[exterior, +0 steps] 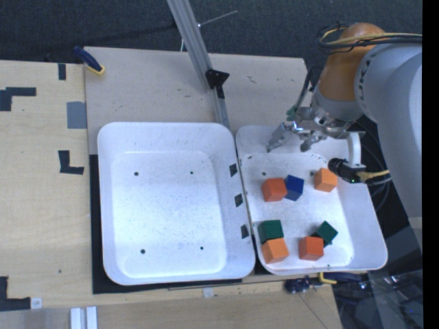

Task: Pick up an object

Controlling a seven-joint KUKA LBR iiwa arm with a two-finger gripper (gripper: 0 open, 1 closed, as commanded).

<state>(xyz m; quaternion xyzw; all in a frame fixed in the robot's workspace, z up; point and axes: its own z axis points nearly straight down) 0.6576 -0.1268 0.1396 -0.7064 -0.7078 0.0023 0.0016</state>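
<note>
So the things to grab are a bunch of small blocks sitting in the right bin. Near the middle there's an orange block touching a blue block on its right. Another orange block sits off toward the right wall, apart from those two. Lower down, a dark green block is pressed right up against an orange block below it. Next to that pair there's a red-orange block with a second dark green block tilted against its upper right corner. All of them look like plain cubes, matte, no markings I can make out.

The gripper hangs over the top edge of the right bin, well apart from every block, and its fingers look spread with nothing between them. The grey arm with its orange band comes in from the right.

The left bin is beside it on the bench, and a metal pole slants across the top.
</note>
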